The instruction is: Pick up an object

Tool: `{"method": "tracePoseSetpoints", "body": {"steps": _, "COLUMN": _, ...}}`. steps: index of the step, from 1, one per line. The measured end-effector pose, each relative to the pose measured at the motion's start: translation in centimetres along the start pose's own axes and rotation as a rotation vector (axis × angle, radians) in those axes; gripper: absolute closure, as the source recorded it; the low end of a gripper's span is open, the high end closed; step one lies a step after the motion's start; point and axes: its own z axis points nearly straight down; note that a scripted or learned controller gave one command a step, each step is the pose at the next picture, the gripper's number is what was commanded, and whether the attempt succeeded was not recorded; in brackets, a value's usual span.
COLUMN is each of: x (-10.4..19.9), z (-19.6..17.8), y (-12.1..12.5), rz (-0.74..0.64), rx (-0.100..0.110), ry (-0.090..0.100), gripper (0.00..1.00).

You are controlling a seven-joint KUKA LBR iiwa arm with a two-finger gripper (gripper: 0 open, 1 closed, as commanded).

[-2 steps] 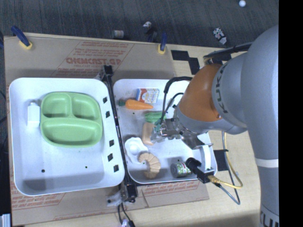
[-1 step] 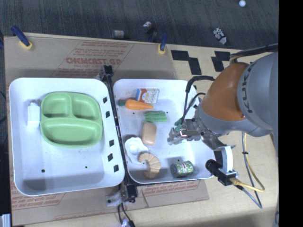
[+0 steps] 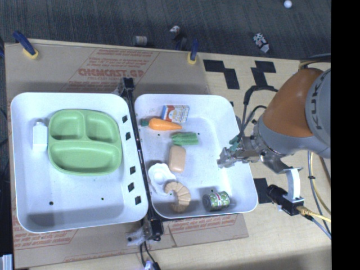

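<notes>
- The gripper (image 3: 228,157) hangs over the right bin (image 3: 236,122) at its right wall; its grip state cannot be told.
- Toy food lies left of it: a tan bread piece (image 3: 177,158) nearest, a green can (image 3: 216,200) below.

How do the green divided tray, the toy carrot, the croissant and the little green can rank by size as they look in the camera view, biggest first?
1. Green divided tray, by far the largest.
2. Toy carrot and croissant: they look about alike, so I won't rank them.
3. Little green can, smallest.
</notes>
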Motion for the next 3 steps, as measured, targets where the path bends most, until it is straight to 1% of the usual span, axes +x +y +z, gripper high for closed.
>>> {"method": "tracePoseSetpoints", "body": {"steps": 1, "x": -0.9, "z": 4.1, "y": -0.1, "rz": -0.002, "rx": 0.004, "ry": 0.002, "gripper": 1.00}}
{"method": "tracePoseSetpoints", "body": {"steps": 2, "x": 1.0, "z": -4.4, "y": 4.9, "rz": -0.002, "rx": -0.001, "ry": 0.000, "gripper": 1.00}}
{"method": "tracePoseSetpoints", "body": {"steps": 3, "x": -3.4, "z": 0.1, "y": -0.1, "rz": -0.001, "rx": 0.003, "ry": 0.001, "gripper": 1.00}}
